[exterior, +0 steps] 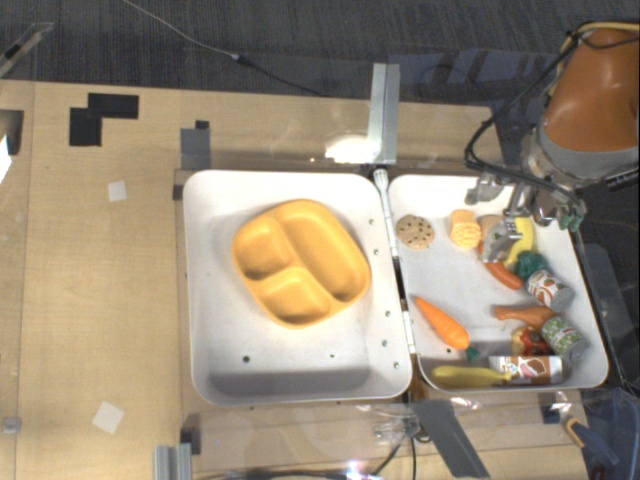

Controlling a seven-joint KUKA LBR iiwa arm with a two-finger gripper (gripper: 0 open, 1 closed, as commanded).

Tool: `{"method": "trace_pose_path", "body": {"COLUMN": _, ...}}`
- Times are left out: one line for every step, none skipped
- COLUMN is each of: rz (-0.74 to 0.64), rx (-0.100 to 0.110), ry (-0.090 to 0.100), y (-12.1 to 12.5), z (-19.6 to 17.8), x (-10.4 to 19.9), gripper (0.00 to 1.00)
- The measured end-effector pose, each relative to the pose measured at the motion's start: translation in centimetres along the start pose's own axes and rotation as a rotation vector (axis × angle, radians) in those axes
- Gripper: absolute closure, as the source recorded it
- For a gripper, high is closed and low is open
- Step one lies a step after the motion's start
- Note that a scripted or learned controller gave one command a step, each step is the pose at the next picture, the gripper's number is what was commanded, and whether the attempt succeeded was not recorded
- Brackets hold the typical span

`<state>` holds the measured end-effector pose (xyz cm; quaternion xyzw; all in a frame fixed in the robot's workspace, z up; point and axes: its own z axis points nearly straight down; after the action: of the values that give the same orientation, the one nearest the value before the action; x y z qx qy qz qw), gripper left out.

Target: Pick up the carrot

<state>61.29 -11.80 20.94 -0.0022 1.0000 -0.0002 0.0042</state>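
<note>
Camera view: carrot [442, 322] lies loose near the left wall of the right bin [590, 298], at about 7 o'clock from the gripper [520, 218], which hangs over that bin's 1 o'clock corner, well apart from it; can't tell how the gripper is set, so the pick looks not yet started: reach, grasp and lift all remain. Count: two white bins, one yellow divided plate [300, 261] in the left bin [215, 368], one carrot, one cookie [414, 231], one banana [470, 376], plus a cluttered pile of small toy foods at 3 o'clock that's too jumbled to count.
</note>
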Motion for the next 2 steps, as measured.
{"method": "trace_pose_path", "body": {"rz": 0.003, "rx": 0.002, "ry": -0.01, "y": 1.6, "z": 11.9, "x": 3.3, "gripper": 0.0}}
{"method": "trace_pose_path", "body": {"rz": 0.313, "rx": 0.003, "ry": -0.026, "y": 3.1, "z": 11.4, "x": 9.3, "gripper": 0.0}}
